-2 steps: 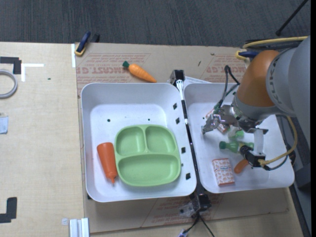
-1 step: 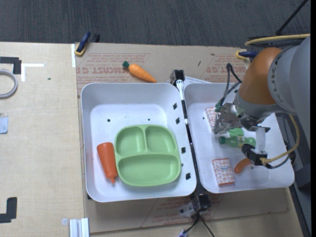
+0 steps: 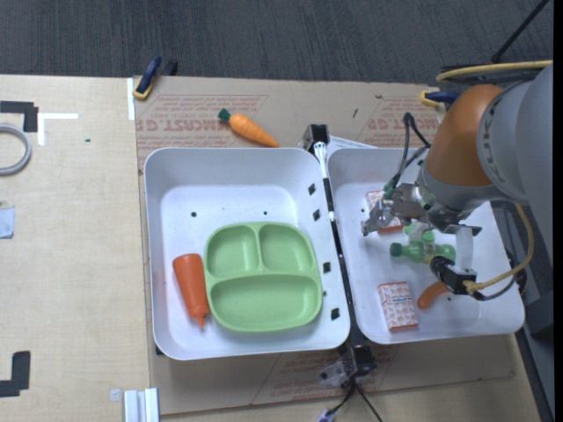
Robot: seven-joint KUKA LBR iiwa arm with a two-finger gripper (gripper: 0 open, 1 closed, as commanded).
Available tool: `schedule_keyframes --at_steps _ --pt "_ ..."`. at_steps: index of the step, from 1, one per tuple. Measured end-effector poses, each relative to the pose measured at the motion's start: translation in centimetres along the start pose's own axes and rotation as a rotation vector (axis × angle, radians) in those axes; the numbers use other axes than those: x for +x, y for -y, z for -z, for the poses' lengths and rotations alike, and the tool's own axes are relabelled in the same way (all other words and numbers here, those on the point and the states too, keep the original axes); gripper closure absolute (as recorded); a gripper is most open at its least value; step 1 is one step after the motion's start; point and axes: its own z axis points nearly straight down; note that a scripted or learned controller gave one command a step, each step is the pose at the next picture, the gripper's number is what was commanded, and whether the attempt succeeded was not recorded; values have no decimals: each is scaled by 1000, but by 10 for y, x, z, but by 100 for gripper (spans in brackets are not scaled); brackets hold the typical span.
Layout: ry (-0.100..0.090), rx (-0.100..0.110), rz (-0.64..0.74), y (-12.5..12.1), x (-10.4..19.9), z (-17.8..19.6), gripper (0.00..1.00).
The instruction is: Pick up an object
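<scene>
The arm (image 3: 493,139) reaches over the right bin (image 3: 493,319), its gripper (image 3: 387,216) low inside; whether it is open or closed cannot be told. Beside the gripper lies a green bottle (image 3: 422,251), below it a small red-and-white box (image 3: 398,306), touching it a printed packet (image 3: 376,202).

a robotics lab test bench. a grey industrial arm (image 3: 519,139) with loose cables reaches over two white bins (image 3: 167,236) set on taped cardboard (image 3: 202,112). toy food, such as a plastic carrot (image 3: 249,127), serves as props.
</scene>
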Motion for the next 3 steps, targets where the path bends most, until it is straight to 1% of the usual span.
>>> schedule_keyframes --at_steps 1,2,3 --pt "1 0 -70 -53 8 -10 0" --pt "2 0 -67 -53 7 0 100" --pt "0 0 233 6 4 90 100"
